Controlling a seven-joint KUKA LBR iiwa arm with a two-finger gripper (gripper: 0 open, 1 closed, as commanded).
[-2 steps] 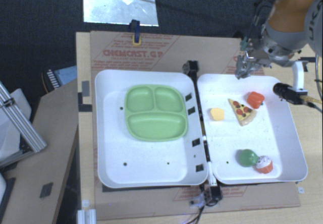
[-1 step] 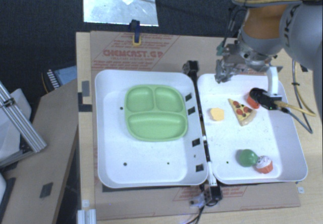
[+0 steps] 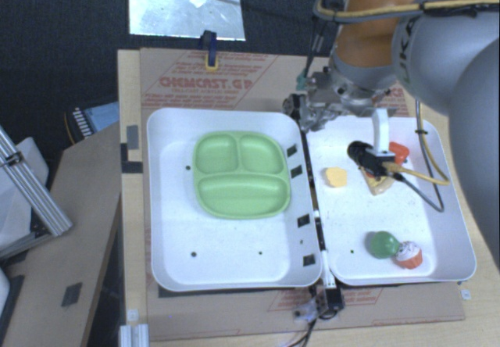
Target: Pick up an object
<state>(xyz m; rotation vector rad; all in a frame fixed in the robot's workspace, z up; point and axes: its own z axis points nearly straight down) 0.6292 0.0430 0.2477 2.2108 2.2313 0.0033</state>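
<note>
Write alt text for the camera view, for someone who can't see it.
A grey robot arm with an orange band reaches from the right over two white bins. The left bin holds a green divided plate; the right bin holds a yellow piece, a green object and other small items.

Setting: robotics lab bench. Evidence: KUKA arm (image 3: 437, 41) over two white bins (image 3: 168, 259) on a cardboard sheet (image 3: 203, 80); aluminium framing (image 3: 27, 189) and loose cables (image 3: 312, 310) alongside.

Grey arm (image 3: 457, 48), orange band (image 3: 383, 5)
</note>
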